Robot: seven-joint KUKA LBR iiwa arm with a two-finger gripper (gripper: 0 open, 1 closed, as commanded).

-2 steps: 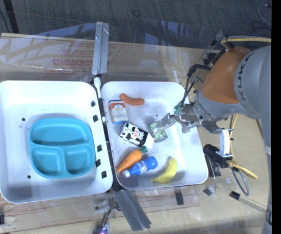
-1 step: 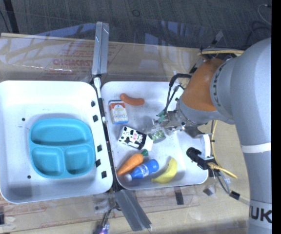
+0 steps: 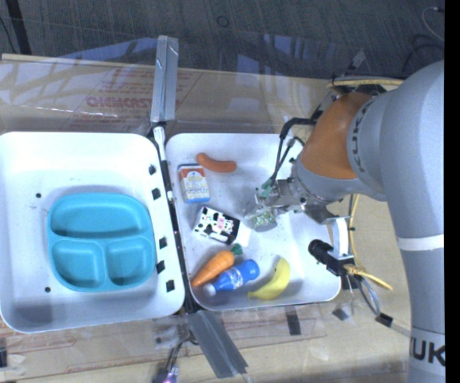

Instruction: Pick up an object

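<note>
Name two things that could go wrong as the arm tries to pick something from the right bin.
1. The carrot, bottle and banana lie packed together; closing on one could drag or nudge a neighbour.
2. The gripper sits over bare floor of the right bin beside the cow-print carton; it may well close on nothing.

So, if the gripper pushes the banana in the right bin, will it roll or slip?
The banana is curved and lies flat, so it would probably pivot or slide rather than roll. Its skin looks smooth and the bin floor glossy, so it may slip. It rests near the bin's wall, which could stop it.
</note>
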